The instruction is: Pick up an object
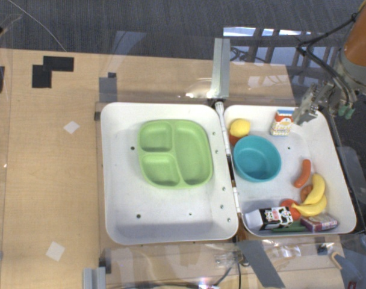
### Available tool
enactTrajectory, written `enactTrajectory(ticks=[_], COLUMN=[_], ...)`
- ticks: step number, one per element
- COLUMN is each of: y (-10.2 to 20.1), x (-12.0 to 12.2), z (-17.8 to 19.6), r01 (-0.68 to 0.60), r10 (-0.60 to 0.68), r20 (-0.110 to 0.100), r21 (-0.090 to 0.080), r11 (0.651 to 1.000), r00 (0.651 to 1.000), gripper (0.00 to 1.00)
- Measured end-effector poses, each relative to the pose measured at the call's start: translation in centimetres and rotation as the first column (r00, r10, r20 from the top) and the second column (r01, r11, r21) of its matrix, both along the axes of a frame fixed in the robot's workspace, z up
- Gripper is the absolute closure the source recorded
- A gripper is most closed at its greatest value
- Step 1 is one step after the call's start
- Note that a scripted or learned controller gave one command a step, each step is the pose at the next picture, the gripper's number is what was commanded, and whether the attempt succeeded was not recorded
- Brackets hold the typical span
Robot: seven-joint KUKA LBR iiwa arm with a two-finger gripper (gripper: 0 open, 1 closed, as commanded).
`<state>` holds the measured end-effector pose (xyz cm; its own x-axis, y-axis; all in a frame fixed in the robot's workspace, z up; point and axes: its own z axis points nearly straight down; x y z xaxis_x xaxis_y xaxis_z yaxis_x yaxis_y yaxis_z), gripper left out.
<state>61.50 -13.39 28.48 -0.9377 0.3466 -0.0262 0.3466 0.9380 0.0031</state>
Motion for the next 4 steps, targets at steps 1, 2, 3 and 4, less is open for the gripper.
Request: enactTrajectory(ticks=[1, 2, 3, 4], y=[6.0, 0.6, 7.0, 2.3], x=[-3.5, -4.1, -3.8, 3.6], z=[-10.4, 0.7, -10.3, -3.9], r01=[-0.121, -0.261, -0.424, -0.588], r10=[0.122, 0.261, 0.424, 0.588], r20=[-0.028, -0.008, -0.024, -0.013], r21=[0.010, -0.003, 0.009, -0.004], r11=[0.993, 0.965, 0.906, 0.809], r00=[0.992, 0.965, 0.905, 0.809], gripper=[1.00, 1.00, 1.00, 1.00])
